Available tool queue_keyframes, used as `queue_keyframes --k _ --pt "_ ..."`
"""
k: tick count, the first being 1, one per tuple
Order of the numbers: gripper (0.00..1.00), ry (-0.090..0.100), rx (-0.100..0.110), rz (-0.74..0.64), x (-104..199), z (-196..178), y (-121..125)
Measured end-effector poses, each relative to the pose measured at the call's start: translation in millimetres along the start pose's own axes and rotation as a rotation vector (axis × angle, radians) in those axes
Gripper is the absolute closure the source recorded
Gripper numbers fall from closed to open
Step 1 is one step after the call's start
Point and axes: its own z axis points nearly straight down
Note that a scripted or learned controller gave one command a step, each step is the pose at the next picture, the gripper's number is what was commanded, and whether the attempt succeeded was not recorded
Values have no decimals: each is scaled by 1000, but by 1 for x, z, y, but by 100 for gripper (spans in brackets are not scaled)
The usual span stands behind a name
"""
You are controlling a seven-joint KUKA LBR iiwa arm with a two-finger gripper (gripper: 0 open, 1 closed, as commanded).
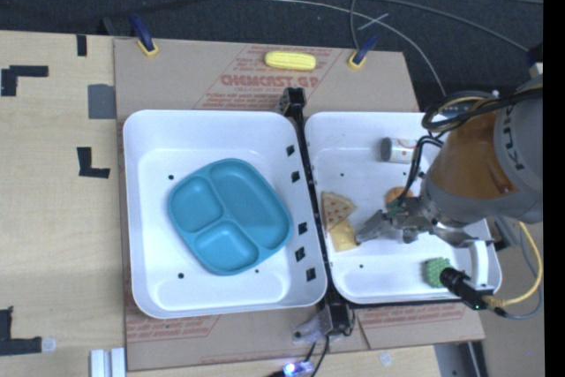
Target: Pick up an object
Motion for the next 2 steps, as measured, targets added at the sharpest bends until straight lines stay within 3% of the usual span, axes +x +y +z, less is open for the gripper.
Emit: queue_keyframes --k 1,2 --pt "0 -1 -23 2 1 16 6" --pt "100 1 -24 -1 3 5 7"
